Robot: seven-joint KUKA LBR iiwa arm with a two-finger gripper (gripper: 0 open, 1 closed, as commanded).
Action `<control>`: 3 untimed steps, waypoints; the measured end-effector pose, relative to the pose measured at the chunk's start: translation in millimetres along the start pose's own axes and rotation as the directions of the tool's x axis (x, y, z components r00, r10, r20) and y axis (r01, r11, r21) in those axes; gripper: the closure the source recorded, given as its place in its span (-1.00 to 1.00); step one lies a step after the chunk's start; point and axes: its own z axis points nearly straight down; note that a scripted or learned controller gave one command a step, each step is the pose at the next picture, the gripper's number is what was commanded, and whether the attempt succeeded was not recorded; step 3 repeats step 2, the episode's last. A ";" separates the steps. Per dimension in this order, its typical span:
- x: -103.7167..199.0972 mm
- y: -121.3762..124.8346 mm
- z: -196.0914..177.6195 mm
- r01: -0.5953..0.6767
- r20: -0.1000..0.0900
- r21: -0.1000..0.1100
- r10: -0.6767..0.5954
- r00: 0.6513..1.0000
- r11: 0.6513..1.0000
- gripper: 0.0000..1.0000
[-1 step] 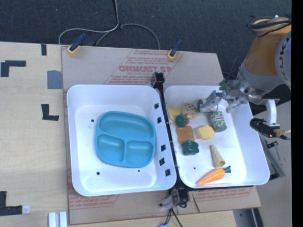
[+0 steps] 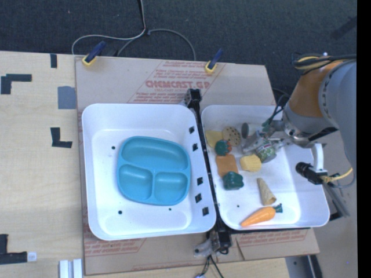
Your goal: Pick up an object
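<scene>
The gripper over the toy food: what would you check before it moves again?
1. Gripper over right bin: ok.
2. Something between its fingers: cannot tell; a greenish item sits right under it.
3. Yellow block close beside the gripper, could get bumped: not ok.
4. Carrot and cone lying apart from the gripper: ok.
5. Blue tray in left bin, out of the way: ok.

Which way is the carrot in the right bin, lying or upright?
Lying flat. The carrot rests lengthwise on the floor of the right bin near its front edge, orange tip toward the divider and green top toward the cone.
</scene>
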 end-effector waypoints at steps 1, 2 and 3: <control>2.3 1.8 -17.1 0.003 -0.002 -0.003 -0.003 1.000 1.000 1.00; 58.7 -1.9 -128.5 0.008 -0.004 -0.009 -0.008 1.000 1.000 1.00; 58.7 -1.9 -128.5 0.008 -0.004 -0.009 -0.008 1.000 1.000 1.00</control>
